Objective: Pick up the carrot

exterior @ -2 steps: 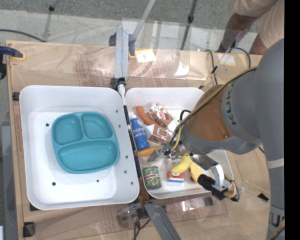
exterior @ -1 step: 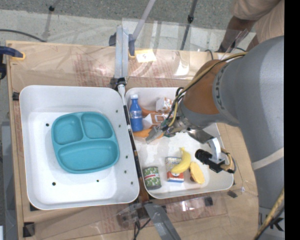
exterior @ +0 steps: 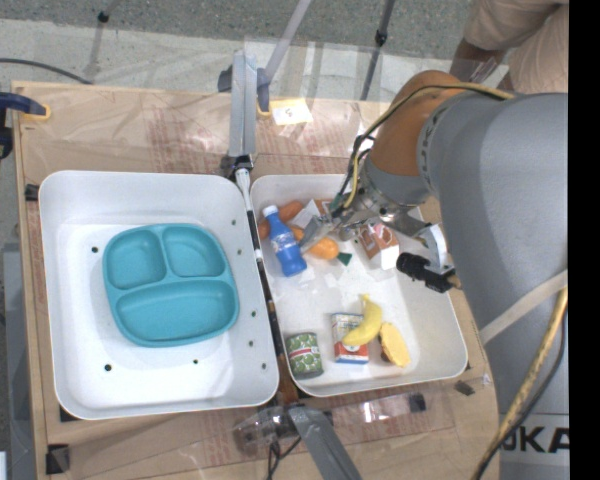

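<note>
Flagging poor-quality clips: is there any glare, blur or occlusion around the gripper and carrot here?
Camera view: even lighting, soft shadows, faint sheen on the right bin; overall soft focus. The gripper is small and cluttered, its fingers unreadable; the carrot shows as an orange blur beside the blue bottle.

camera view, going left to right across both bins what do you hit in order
blue divided plate → blue bottle → green can → carrot → banana → gripper area with the arm at the right. Small items by the gripper overlap too much to order.
</note>
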`<state>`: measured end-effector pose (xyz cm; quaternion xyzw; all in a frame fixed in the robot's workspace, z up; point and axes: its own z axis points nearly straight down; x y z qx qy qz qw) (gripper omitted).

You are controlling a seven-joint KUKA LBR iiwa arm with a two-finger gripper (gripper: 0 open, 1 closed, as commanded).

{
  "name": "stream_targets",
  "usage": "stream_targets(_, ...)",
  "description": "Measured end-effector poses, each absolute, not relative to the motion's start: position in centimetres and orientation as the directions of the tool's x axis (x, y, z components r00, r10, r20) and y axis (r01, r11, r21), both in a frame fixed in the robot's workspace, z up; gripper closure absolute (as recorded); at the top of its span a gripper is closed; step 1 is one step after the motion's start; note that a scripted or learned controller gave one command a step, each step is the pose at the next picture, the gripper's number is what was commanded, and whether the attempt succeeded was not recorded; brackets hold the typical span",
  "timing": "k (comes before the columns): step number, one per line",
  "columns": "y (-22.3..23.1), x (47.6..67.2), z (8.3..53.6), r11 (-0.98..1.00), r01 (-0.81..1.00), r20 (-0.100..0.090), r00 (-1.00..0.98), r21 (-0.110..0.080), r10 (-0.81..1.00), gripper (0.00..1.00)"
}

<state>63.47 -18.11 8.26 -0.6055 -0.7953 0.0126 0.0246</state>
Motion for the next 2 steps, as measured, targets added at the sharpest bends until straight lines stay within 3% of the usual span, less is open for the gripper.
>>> stream_targets(1, -18.5, 63.6, 9.4, 0.269, 0.962, 0.013, -0.269, -0.043, 0.963, 1.00)
stream_targets(2, -14.3, 62.1, 23.3, -0.101, 0.995, 0.000, 0.101, 0.001, 0.995, 1.00)
